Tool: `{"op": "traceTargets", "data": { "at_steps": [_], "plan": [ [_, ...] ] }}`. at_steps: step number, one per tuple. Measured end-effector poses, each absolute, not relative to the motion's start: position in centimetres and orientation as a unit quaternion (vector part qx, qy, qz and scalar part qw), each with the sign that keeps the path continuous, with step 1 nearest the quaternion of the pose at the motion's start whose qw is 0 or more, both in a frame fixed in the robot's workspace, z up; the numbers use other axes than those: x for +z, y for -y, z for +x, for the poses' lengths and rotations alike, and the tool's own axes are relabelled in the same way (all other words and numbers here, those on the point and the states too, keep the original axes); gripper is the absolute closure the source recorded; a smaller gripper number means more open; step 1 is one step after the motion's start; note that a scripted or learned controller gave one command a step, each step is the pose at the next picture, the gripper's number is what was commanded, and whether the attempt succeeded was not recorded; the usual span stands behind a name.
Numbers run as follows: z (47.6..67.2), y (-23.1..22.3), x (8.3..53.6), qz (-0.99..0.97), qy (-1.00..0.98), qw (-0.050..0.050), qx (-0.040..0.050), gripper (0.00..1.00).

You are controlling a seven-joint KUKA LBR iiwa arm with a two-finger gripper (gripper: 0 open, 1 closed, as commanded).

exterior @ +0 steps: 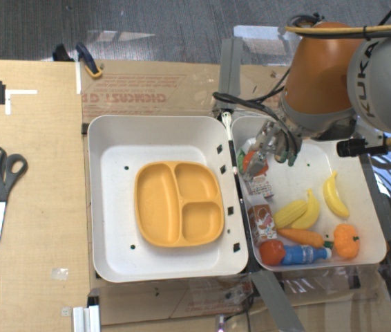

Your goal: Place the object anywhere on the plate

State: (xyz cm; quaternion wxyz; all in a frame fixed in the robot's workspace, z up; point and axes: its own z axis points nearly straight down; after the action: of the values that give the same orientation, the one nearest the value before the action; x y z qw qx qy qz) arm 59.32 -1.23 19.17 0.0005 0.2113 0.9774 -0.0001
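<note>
For your list, left to right: plate [179,204], yellow, sat in left bin [106,206]; small packet [253,166], right bin's [304,173] left edge, likely your object, probably light, crinkly, best pinched mid-body; gripper [276,148] hung just beside it, grasp untellable.

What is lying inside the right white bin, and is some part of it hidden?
The right bin holds bananas, another banana, a carrot, a small pumpkin, a tomato, a blue bottle and packets. The arm covers the bin's far part.
</note>
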Motion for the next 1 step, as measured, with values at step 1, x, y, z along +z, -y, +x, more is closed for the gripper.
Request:
{"op": "traceTargets", "data": {
  "at_steps": [1],
  "plan": [
    [54.20,-5.15,19.10,0.311,-0.950,0.000,-0.0004,1.00]
  ]
}}
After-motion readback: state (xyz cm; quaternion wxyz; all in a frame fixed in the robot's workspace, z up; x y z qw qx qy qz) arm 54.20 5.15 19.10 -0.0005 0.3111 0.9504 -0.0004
